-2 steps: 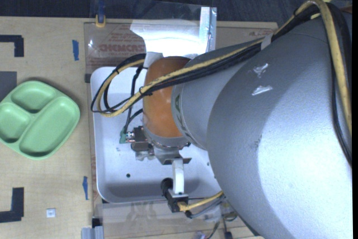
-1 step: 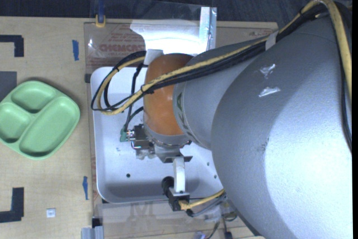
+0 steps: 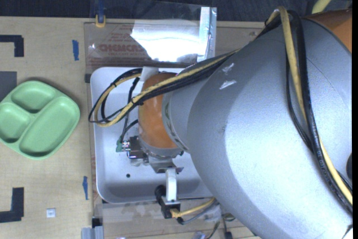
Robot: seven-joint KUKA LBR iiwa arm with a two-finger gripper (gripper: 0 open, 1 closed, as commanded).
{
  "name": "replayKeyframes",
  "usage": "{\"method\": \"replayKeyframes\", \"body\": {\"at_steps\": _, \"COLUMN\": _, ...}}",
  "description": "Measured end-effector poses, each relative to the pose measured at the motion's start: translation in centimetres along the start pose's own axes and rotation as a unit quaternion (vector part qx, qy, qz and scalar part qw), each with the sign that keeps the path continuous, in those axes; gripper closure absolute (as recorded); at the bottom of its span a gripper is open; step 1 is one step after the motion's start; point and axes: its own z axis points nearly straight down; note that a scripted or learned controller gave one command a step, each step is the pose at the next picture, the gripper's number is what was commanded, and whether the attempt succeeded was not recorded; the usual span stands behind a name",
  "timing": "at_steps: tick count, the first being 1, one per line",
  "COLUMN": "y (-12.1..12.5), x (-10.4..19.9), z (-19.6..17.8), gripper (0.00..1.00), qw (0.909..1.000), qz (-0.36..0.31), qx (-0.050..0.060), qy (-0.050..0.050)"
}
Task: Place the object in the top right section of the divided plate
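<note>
A green divided plate (image 3: 38, 119) lies on the wooden bench at the left, with two small sections at its top and left and one large section at its lower right; all three hold nothing. My gripper (image 3: 146, 155) points straight down into the white bin (image 3: 109, 176), under the orange band and wrist. The wrist hides whatever is below it. The big grey arm covers the right part of the bin.
A clear plastic panel (image 3: 151, 36) stands upright behind the bin. Yellow and black cables (image 3: 112, 103) loop over the bin's left half. Black corner marks (image 3: 17, 45) are on the bench around the plate. A tiny dark speck (image 3: 127, 176) sits on the bin floor.
</note>
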Motion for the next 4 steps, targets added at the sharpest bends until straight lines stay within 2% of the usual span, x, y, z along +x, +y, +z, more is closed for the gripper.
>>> {"method": "replayKeyframes", "body": {"at_steps": 1, "y": 6.5, "x": 0.0, "z": -3.6, "gripper": 1.00, "qw": 0.9895, "qz": 0.145, "qx": 0.003, "qy": -0.004}}
{"method": "replayKeyframes", "body": {"at_steps": 2, "y": 6.5, "x": 0.0, "z": -3.6, "gripper": 0.00, "qw": 0.9895, "qz": 0.145, "qx": 0.004, "qy": -0.004}}
{"method": "replayKeyframes", "body": {"at_steps": 3, "y": 0.8, "x": 0.0, "z": -8.8, "gripper": 0.00, "qw": 0.9089, "qz": 0.417, "qx": 0.003, "qy": -0.005}}
{"method": "replayKeyframes", "body": {"at_steps": 4, "y": 0.0, "x": -8.6, "z": -20.0, "gripper": 0.00, "qw": 0.8421, "qz": 0.539, "qx": 0.000, "qy": -0.004}}
